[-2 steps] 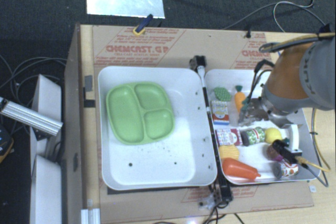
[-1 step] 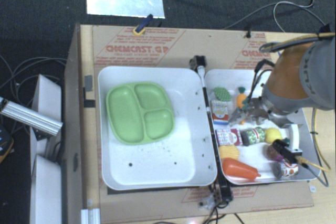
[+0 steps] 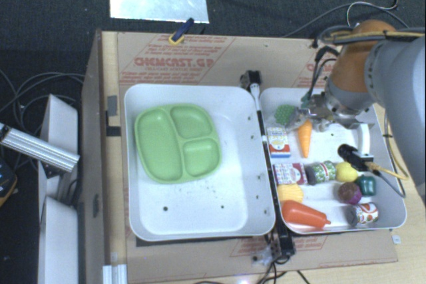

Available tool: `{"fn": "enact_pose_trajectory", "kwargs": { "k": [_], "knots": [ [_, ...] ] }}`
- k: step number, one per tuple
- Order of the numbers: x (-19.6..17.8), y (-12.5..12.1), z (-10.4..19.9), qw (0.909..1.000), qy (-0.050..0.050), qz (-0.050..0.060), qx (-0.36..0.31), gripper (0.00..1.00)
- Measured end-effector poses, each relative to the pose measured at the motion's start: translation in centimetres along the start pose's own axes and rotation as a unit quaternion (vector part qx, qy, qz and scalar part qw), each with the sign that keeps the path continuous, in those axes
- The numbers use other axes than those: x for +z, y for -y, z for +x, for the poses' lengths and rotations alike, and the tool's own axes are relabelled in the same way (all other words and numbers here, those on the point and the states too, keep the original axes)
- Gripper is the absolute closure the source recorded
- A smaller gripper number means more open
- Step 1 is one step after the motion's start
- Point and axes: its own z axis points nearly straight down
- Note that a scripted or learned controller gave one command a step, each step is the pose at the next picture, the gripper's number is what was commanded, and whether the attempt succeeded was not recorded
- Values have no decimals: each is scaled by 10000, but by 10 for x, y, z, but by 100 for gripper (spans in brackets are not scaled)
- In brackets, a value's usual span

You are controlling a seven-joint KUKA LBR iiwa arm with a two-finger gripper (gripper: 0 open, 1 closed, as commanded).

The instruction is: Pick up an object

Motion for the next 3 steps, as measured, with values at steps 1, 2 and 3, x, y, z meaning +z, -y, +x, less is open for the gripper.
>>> {"fn": "enact_pose_trajectory", "kwargs": {
  "k": [1,2,3],
  "knots": [
    [0,1,4,10000,17,-2,4,0],
    [-11,0,5,10000,10,-11,-9,100],
    [-101,34,59,10000,-3,-8,-5,100]
  ]
}}
